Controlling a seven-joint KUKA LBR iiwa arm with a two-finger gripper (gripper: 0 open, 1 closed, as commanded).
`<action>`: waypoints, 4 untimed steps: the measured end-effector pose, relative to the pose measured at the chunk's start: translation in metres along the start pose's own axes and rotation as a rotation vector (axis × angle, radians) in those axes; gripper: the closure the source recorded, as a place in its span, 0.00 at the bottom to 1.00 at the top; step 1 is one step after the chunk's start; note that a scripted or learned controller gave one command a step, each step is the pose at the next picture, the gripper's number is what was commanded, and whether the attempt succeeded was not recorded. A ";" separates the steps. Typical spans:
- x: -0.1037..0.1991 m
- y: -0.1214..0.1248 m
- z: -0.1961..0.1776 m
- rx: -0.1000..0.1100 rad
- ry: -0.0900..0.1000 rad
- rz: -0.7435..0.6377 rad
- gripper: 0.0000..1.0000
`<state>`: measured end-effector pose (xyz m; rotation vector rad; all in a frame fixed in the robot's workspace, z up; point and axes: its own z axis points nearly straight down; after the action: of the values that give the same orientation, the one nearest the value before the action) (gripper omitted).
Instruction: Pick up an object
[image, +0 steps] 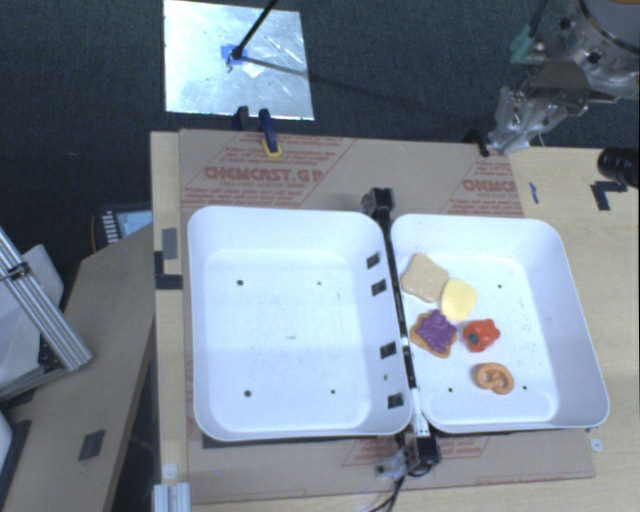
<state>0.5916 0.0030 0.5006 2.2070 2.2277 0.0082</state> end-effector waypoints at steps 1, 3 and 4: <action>0.068 -0.019 -0.037 0.002 0.003 -0.002 1.00; 0.180 0.034 0.121 0.013 -0.001 0.003 1.00; 0.108 0.001 0.077 0.003 0.000 0.015 1.00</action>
<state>0.5923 0.1114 0.4239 2.2245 2.2127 0.0048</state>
